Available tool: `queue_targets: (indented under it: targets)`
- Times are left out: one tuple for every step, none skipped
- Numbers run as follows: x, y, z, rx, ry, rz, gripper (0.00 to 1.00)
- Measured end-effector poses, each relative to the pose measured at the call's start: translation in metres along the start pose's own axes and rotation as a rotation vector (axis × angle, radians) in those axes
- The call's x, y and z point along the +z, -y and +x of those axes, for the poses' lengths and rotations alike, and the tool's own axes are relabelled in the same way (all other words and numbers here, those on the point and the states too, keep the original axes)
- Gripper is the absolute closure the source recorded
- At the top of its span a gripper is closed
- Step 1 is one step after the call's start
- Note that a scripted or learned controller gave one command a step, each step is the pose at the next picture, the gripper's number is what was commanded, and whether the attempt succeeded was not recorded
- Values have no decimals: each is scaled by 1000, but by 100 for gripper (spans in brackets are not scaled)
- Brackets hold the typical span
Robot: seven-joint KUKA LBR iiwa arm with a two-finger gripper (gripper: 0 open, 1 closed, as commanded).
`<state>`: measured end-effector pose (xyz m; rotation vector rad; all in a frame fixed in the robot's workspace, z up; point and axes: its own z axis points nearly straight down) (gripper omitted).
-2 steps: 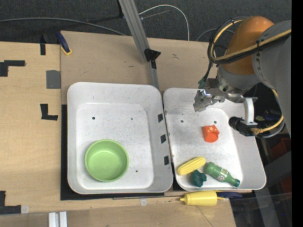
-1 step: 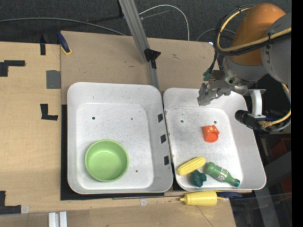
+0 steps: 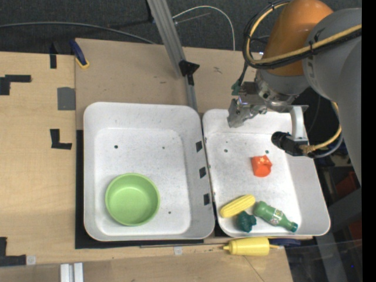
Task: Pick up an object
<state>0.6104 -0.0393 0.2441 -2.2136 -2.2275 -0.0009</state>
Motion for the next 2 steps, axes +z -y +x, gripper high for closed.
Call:
queue_targets:
  targets:
    - [-2, 2, 49, 0, 2, 1, 100]
    - [14, 0, 99, 0, 1, 3, 100]
